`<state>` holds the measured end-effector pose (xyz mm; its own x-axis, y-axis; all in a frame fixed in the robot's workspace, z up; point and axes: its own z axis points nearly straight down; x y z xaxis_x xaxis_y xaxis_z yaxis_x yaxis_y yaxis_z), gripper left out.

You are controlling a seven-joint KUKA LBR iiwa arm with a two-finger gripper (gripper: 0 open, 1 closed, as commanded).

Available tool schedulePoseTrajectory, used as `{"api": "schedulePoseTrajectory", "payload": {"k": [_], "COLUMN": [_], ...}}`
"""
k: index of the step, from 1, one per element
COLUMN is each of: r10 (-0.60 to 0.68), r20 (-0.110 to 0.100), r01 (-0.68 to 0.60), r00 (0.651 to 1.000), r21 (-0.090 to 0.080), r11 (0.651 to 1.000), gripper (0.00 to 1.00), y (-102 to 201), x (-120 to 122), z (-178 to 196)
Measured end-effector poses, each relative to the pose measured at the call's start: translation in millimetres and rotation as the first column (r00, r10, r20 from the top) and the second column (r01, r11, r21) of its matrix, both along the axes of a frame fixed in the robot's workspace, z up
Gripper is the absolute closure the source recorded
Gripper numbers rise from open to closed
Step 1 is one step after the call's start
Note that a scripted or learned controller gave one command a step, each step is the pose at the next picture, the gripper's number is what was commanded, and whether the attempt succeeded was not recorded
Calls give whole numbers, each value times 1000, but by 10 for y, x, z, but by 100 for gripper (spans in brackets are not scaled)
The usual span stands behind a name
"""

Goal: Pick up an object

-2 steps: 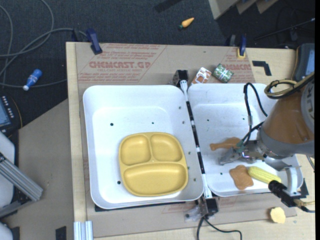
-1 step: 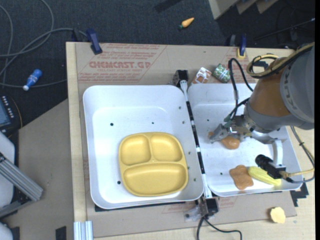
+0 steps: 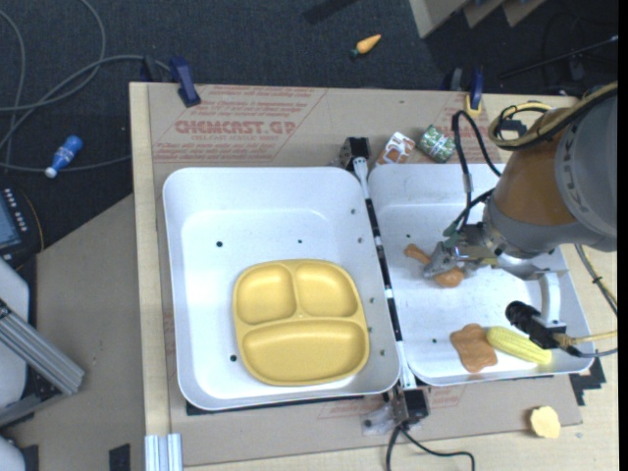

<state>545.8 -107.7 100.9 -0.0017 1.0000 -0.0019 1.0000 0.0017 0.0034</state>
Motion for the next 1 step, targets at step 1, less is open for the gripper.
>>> {"api": "schedulePoseTrajectory", "payload": {"k": [1], "r10": [7], "r20": [8], "r01": [-7], "r00": [1000], "r21": [3], "r11": [1000], "gripper": [100], "y": [687], "x": [236], "z": [894]}}
